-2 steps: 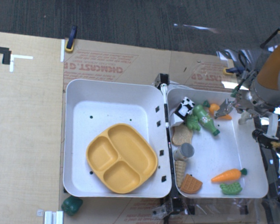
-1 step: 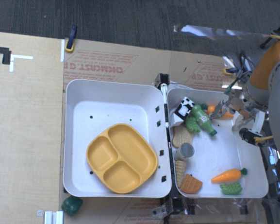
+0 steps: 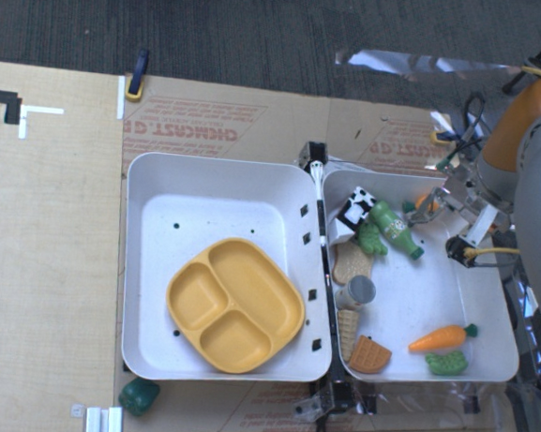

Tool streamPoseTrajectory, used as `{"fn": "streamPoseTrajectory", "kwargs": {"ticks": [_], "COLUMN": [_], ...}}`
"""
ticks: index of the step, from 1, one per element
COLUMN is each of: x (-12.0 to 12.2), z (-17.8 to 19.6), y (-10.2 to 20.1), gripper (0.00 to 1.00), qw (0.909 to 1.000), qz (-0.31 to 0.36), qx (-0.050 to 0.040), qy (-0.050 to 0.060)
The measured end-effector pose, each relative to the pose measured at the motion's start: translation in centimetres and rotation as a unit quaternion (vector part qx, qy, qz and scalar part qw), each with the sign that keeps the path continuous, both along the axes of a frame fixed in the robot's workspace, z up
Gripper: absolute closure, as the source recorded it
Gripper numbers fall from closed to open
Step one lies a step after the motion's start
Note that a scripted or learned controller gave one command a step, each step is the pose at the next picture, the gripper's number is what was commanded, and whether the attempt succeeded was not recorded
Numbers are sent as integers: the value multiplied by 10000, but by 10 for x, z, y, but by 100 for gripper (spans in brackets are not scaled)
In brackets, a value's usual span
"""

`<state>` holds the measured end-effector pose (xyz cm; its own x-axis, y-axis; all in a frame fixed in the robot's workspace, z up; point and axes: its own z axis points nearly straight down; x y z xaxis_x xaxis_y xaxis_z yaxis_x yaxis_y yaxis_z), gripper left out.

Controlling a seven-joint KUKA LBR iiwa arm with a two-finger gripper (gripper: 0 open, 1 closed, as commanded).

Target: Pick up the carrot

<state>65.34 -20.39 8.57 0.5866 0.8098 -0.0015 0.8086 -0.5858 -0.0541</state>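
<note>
The orange toy carrot with a green stem end lies on the floor of the right-hand shallow white plastic bin, in its near right corner, tilted with the stem end pointing toward the right wall. A leafy green toy vegetable sits just beside the carrot, on its near side, apparently touching it. Well to the carrot's left, by the near wall, rests a brown waffle-textured toy wedge, with a tan ridged piece just beyond it. Farther left and up from the carrot lie a grey cylindrical cup, a beige flat bread-shaped toy, a green plastic bottle and a black-and-white patterned block.

The grey arm's gripper hangs over the far right part of the same bin, well apart from the carrot and near the bottle. Whether its fingers are parted cannot be told; nothing is seen held.

The left-hand white bin, well left of the carrot, contains a yellow three-compartment plate. A dark green rounded object lies on the bench outside that bin's near left corner.
</note>
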Motion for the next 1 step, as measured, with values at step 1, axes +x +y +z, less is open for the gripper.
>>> {"fn": "streamPoseTrajectory", "kwargs": {"ticks": [1], "x": [-1], "z": [-1], "y": [1], "gripper": [0], "qw": [9926], "qz": [-1213], "qx": [-104], "qy": [21]}}
